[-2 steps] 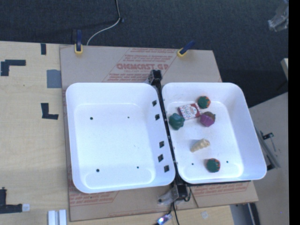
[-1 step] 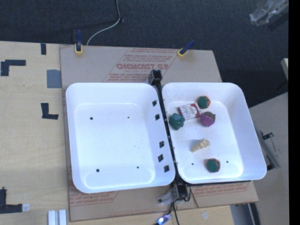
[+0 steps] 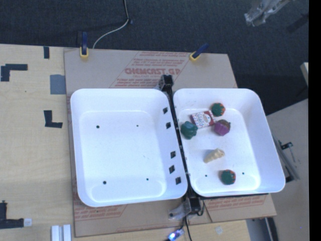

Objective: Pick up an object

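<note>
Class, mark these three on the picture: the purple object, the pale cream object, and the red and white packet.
purple object (image 3: pixel 221 128), camera view, middle of its body
pale cream object (image 3: pixel 213 155), camera view, its centre
red and white packet (image 3: pixel 202 119), camera view, middle of its label face

- Two bins sit side by side on the counter (image 3: pixel 30 149): left bin (image 3: pixel 120 195), right bin (image 3: pixel 251 104).
- Right bin holds five objects: packet (image 3: pixel 202 119) in its upper middle, pale piece (image 3: pixel 213 155) lower down.
- Claw (image 3: pixel 263 8) hangs at upper right of the frame.
</note>
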`<action>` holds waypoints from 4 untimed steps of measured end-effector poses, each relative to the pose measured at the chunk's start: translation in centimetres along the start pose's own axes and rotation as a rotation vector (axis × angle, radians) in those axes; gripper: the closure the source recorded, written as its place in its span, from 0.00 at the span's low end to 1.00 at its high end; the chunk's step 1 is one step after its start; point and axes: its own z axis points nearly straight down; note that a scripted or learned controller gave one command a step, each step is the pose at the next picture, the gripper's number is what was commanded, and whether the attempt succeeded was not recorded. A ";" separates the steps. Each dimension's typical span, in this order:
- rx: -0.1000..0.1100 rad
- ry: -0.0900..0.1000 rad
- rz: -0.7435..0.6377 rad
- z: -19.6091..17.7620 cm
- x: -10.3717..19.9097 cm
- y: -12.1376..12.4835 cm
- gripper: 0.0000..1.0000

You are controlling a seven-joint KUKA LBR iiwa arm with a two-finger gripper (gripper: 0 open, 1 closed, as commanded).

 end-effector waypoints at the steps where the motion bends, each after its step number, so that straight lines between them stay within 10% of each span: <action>1: 0.001 0.000 0.000 0.0 5.6 0.0 1.00; 4: 0.001 0.000 -0.001 0.1 23.7 0.1 1.00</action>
